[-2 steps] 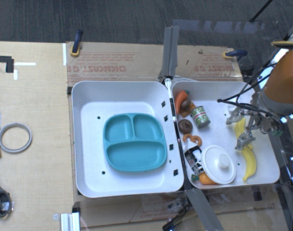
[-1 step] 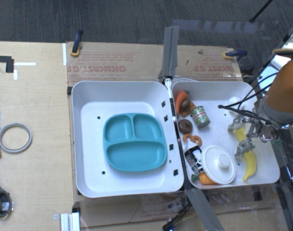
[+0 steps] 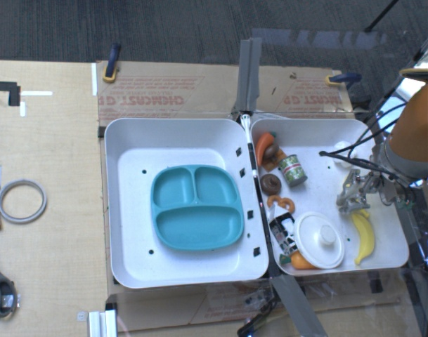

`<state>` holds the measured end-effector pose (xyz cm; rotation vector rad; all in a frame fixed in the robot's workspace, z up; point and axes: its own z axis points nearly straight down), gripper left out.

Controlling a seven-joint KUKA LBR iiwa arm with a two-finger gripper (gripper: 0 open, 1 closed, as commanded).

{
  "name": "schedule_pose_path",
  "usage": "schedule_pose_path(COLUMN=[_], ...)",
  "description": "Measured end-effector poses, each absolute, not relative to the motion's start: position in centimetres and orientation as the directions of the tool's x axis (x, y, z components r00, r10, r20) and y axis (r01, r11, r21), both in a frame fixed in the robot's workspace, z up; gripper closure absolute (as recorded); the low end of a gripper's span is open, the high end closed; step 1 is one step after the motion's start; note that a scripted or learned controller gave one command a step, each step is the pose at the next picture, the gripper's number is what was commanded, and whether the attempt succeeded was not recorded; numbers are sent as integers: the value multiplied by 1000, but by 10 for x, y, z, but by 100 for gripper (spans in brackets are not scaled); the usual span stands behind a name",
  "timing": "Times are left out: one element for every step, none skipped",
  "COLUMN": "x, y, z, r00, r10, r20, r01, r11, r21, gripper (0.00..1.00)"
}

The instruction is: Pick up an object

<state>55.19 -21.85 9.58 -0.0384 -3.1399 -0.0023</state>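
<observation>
1. The right bin (image 3: 382,128) is the landmark. At its near edge stands a white lid (image 3: 320,239), with an orange piece (image 3: 300,262) partly under the lid's near-left side.
2. A black and white object (image 3: 282,232) lies just left of the lid, against the bin's left wall.
3. A banana (image 3: 365,236) lies just right of the lid, near the bin's right side.
4. The pincer (image 3: 352,195) hangs low in the bin, just beyond the top end of the banana. I cannot tell if it is open or closed, and I see no object in it.
5. Farther in, along the left wall, are an orange ring (image 3: 282,203), a brown donut (image 3: 270,183), a green can (image 3: 293,170) and a carrot (image 3: 264,144).
6. Left of the right bin is the left bin (image 3: 126,153), which holds a teal tray (image 3: 197,207).
7. On the table (image 3: 52,258), far left of both bins, lies a grey ring (image 3: 20,201).
</observation>
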Motion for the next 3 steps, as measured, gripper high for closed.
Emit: schedule_pose_path(x=[552, 514, 515], y=[-218, -221, -220], z=[96, 89, 96], r00=[-1000, -999, -999], r10=[24, 48, 44], r20=[2, 2, 2], r01=[24, 48, 44], r11=[1000, 999, 999], r21=[2, 1, 1], gripper=[0, 0, 100])
